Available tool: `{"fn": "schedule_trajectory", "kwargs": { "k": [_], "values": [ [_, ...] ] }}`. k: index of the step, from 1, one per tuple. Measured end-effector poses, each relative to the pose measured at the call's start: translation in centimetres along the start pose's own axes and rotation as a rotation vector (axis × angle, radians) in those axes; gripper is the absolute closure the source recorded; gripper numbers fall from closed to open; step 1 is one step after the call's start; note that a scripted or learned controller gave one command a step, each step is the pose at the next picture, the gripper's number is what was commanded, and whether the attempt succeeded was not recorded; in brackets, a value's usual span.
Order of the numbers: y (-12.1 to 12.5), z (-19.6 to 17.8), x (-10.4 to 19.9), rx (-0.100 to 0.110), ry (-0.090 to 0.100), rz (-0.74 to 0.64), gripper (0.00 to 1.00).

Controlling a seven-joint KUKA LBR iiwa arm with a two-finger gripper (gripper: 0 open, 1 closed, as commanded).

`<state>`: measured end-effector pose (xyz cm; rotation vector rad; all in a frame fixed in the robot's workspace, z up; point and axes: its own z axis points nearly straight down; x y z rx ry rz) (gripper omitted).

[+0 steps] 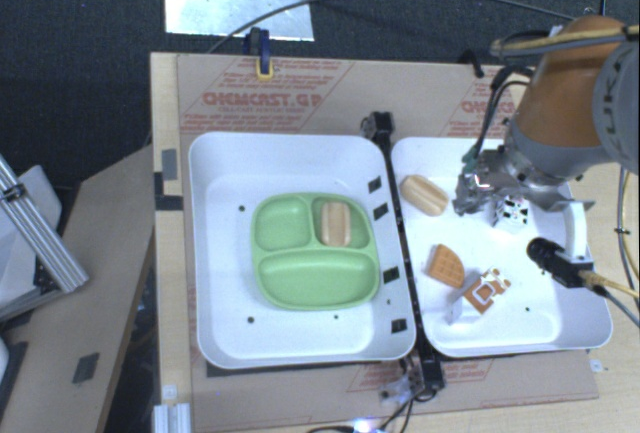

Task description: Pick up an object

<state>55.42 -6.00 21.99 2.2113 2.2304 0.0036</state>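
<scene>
I see the left bin [215, 251] holding a green divided plate [316, 251], a bun-like piece [334, 222] in its upper right compartment. Right bin [580, 321]: a tan bread roll [424, 194] near the divider, an orange waffle wedge [447, 266] below it, a small orange-and-white toy [484, 290] beside that. Arm [575, 101] reaches in from the right, bent low; tool [478, 189] just right of the roll. Its opening I cannot tell. Open floor along the right bin's lower edge.
</scene>
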Motion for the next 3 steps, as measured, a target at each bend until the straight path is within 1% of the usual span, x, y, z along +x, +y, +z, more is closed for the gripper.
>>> {"fn": "schedule_trajectory", "kwargs": {
  "k": [1, 2, 3],
  "values": [
    [0.5, -0.4, 6.0, 0.0, 0.001, -0.002, 1.0],
    [1.2, 0.3, 11.7, 0.001, 0.0, -0.001, 1.0],
    [2.3, -0.9, 16.6, -0.001, 0.001, 0.0, 1.0]
  ]
}}
